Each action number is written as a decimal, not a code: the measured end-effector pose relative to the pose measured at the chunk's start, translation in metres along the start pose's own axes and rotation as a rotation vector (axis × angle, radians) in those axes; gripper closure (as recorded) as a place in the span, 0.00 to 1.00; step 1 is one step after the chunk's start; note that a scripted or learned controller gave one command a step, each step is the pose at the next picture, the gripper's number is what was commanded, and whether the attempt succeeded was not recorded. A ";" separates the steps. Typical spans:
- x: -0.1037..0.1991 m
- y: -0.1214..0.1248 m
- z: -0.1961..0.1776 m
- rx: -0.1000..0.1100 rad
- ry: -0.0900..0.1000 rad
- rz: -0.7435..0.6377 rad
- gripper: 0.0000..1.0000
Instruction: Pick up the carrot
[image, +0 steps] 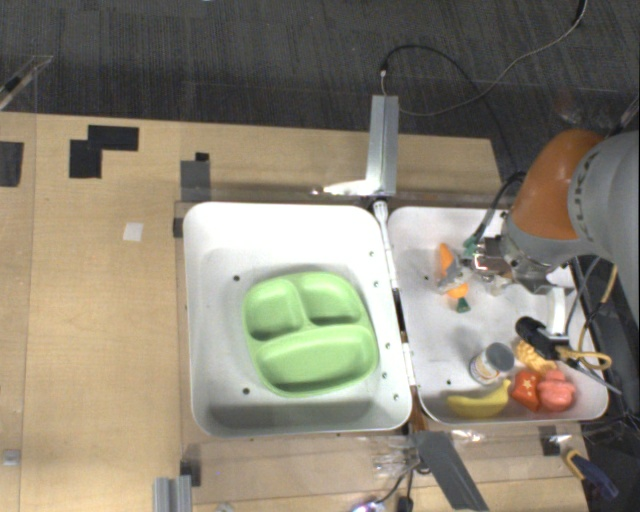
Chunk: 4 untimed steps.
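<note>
The carrot (457, 292), orange with a small green end, is in the upper left part of the right bin (430, 345). More orange (445, 258) shows just above it; whether that is the same carrot I cannot tell. My gripper (468, 268) reaches in from the right and sits low, right at the carrot, with its metal tip between the two orange patches. The wrist hides how the carrot meets the tip.
A green compartment plate (310, 332) lies in the left bin (215, 300). At the right bin's front are a banana (478, 403), red fruit (541, 390) and a small grey round thing (490, 360). A metal post (384, 140) stands behind the bins.
</note>
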<state>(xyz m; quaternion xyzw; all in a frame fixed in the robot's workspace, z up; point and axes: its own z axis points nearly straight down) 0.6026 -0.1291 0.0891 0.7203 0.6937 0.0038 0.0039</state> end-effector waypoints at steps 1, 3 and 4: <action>-0.018 0.032 0.002 0.002 -0.001 0.218 0.00; -0.044 0.016 -0.012 -0.007 -0.001 0.107 1.00; 0.021 0.060 -0.133 0.002 0.000 -0.015 1.00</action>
